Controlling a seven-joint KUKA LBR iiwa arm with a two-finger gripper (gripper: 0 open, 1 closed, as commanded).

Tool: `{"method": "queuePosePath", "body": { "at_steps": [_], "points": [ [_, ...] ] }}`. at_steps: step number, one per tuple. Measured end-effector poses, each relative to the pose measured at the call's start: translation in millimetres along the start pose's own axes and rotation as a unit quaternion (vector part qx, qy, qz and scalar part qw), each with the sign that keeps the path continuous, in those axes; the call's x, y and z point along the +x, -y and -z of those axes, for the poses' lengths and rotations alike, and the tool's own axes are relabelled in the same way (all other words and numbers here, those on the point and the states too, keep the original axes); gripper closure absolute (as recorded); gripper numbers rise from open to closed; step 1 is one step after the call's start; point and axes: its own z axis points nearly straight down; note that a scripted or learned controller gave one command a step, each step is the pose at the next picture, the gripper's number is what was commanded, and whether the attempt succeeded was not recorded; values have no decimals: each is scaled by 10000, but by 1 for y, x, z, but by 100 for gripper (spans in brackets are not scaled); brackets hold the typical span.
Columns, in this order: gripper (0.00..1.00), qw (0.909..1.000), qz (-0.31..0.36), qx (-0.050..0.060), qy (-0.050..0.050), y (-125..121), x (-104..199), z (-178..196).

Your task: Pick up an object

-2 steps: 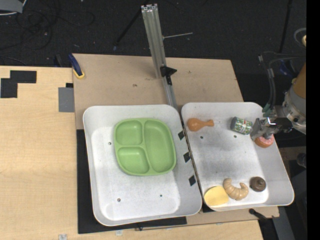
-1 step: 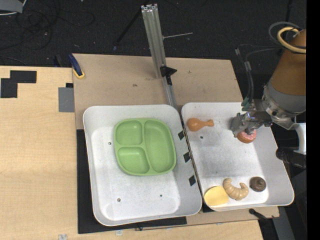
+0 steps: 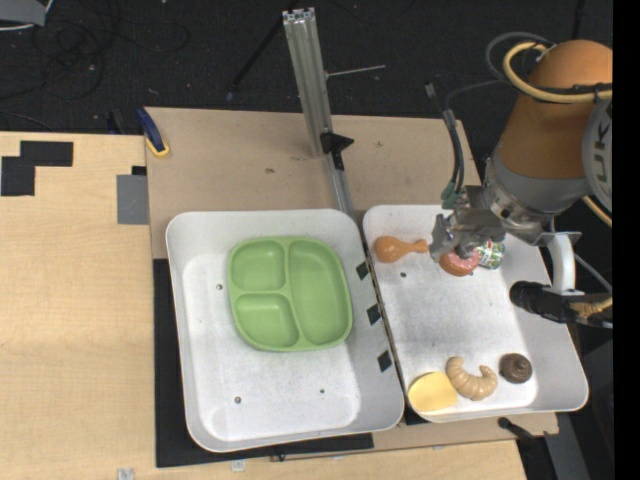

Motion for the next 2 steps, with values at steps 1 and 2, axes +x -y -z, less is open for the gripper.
{"method": "queuePosePath", "body": {
  "at_steps": [1,2],
  "points": [
    [100,10000,0,2,-3,-7,51,0],
    [100,10000,4,1,-2,-19,108,-3]
  ]
}}
